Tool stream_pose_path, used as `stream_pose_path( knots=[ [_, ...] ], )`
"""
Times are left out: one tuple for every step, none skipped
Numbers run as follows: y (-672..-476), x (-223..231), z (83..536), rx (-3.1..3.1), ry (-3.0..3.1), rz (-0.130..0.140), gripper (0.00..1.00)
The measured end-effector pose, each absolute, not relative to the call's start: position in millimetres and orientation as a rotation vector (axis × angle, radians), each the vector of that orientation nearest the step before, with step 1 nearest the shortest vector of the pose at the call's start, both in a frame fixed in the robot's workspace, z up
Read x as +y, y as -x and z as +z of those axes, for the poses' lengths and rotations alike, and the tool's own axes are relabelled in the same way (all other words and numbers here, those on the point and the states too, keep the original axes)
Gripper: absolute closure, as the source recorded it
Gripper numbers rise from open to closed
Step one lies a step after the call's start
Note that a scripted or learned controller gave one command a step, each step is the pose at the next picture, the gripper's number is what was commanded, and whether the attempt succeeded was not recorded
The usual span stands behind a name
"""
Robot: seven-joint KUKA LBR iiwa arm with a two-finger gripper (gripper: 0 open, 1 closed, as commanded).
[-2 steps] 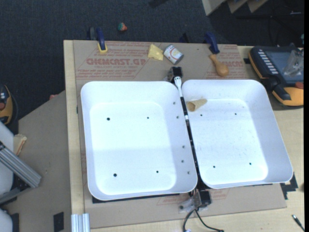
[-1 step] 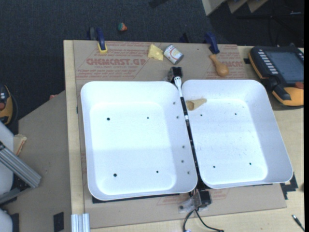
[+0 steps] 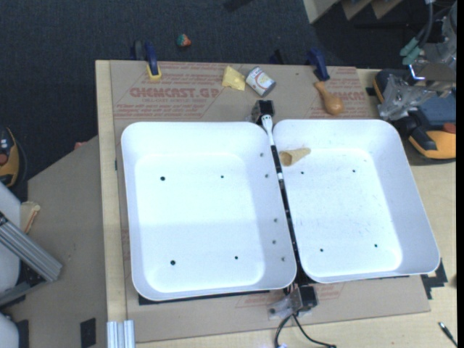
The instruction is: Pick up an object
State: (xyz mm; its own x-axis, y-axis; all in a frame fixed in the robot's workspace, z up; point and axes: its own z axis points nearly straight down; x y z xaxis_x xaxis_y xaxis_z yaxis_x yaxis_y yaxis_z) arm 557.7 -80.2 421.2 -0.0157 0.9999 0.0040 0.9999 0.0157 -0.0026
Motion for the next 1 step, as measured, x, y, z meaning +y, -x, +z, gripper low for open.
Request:
stream_pose_path(
  knots=[
    [-499.4, -66.8, 308.9, -2.212, 2.215, 0.011, 1.00]
  ],
)
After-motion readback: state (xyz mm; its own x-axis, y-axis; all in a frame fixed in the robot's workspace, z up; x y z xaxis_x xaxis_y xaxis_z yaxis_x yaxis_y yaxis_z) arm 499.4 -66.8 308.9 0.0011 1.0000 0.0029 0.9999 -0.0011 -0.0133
